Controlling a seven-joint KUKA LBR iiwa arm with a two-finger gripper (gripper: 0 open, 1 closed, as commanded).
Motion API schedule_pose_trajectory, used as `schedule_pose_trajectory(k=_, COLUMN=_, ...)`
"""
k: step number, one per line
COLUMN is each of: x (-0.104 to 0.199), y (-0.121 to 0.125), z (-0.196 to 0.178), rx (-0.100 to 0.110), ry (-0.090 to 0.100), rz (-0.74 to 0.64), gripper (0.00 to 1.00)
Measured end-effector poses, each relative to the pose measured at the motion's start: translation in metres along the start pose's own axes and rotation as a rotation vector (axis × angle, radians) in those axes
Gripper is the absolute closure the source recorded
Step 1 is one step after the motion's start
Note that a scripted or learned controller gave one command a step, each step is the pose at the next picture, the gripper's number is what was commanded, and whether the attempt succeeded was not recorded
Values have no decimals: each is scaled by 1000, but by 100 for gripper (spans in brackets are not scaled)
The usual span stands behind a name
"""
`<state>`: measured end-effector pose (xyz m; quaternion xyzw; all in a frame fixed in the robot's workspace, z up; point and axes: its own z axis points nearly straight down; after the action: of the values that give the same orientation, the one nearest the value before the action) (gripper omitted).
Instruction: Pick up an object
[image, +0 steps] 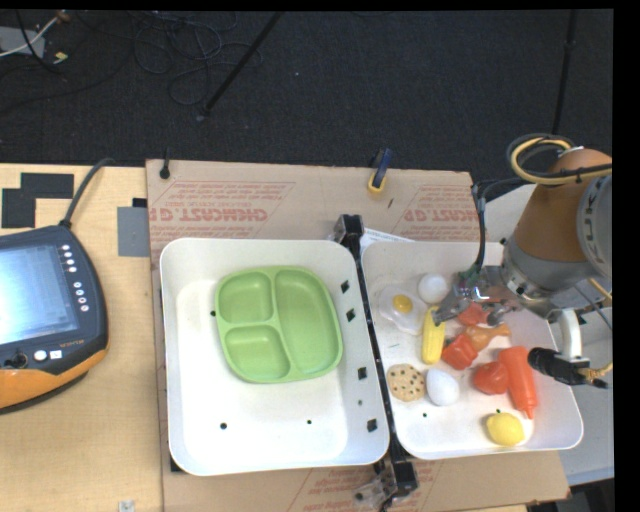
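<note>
Bench is light wood w/ a cardboard sheet laid over it, printed text upside down. Behind it, dark carpet floor w/ loose black cables. Two white bins sit side by side on the cardboard, touching along a black clip strip at the middle.

Left bin: a green divided plate, three compartments, lying flat near centre.

Right bin: toy food clustered. White ball at far side, fried egg just left of it, yellow corn-like piece upright-ish in the middle, cookie and white egg side by side nearer, lemon at near right, orange carrot beside red pieces.

Arm comes in from right; hand is low over the red/orange pieces in the right bin, just right of the corn. Can't tell if the hand is wide or narrow, nor whether anything's in it.

Far left: teach pendant w/ screen, on the bench. Yellow-blue clamp at far edge of the cardboard.
</note>
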<state>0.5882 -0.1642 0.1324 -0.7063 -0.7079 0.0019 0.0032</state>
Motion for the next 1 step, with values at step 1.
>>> schedule_pose_trajectory(k=1, x=3, y=0, z=48, rx=-1, ry=0, rz=0, gripper=0)
